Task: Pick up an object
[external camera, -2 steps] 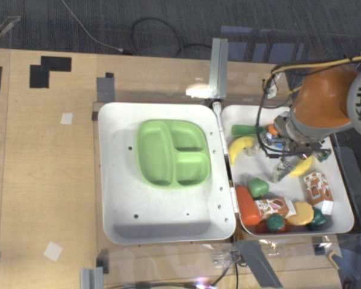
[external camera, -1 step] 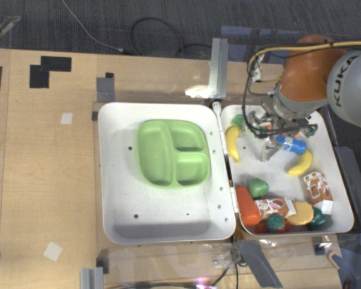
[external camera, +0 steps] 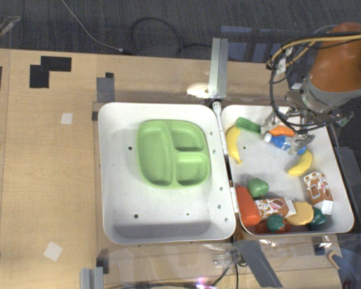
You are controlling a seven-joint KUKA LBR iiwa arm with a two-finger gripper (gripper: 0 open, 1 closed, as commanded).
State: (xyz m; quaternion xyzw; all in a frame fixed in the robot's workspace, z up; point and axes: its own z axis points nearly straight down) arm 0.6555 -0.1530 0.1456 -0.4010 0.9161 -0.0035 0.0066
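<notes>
Gripper [external camera: 298, 138] over right bin [external camera: 343, 191], beside blue-orange object [external camera: 281, 136], possibly touching; jaw state unclear

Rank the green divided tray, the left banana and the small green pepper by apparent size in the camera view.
1. Green divided tray, by far the largest.
2. Left banana.
3. Small green pepper, the smallest, though not far off the banana.

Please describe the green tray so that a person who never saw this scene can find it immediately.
Look at the left white bin of the two on the bench. The green tray lies in its middle, alone, with three compartments. The toy food, such as the two bananas, is all in the right white bin.
</notes>
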